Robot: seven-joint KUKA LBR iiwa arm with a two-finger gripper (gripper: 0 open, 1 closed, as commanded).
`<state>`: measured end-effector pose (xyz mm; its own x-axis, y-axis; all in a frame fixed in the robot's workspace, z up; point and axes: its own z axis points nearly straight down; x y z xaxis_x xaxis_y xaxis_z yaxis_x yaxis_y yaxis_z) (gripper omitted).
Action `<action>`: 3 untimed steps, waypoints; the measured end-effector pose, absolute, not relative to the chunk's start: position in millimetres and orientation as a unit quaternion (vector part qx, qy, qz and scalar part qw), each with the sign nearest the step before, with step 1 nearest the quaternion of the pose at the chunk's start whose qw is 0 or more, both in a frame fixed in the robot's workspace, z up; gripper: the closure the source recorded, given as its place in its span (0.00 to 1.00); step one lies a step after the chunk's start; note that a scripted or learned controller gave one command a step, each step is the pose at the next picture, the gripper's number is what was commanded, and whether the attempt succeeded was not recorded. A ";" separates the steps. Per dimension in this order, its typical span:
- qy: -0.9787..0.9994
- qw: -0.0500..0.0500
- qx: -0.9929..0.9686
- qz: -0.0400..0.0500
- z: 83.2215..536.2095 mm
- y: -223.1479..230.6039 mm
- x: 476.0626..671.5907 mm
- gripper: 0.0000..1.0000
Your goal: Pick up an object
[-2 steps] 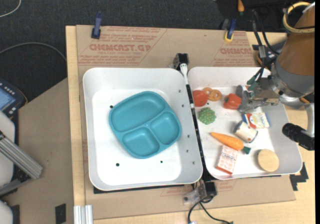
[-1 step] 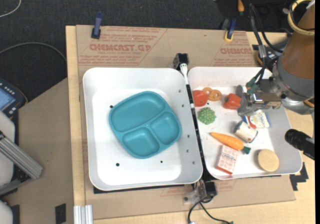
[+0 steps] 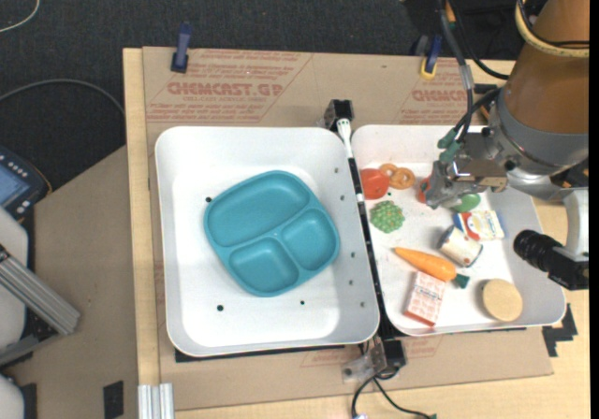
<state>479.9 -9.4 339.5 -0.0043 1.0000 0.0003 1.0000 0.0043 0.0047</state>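
Smooth white bins [image 3: 178,221] hold a glossy teal sectioned tray [image 3: 270,232]; claw [image 3: 447,185] state unclear.

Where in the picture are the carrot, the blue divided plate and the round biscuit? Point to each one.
carrot [image 3: 426,263]: camera view, middle of its orange body.
blue divided plate [image 3: 251,212]: camera view, its large upper compartment.
round biscuit [image 3: 502,299]: camera view, centre of its tan top.
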 end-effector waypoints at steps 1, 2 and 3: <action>0.710 0.004 0.704 0.007 453.5 46.0 480.3 1.00; 0.710 0.001 0.704 0.003 471.2 124.9 479.4 1.00; 0.708 0.002 0.706 0.002 480.5 121.0 480.0 1.00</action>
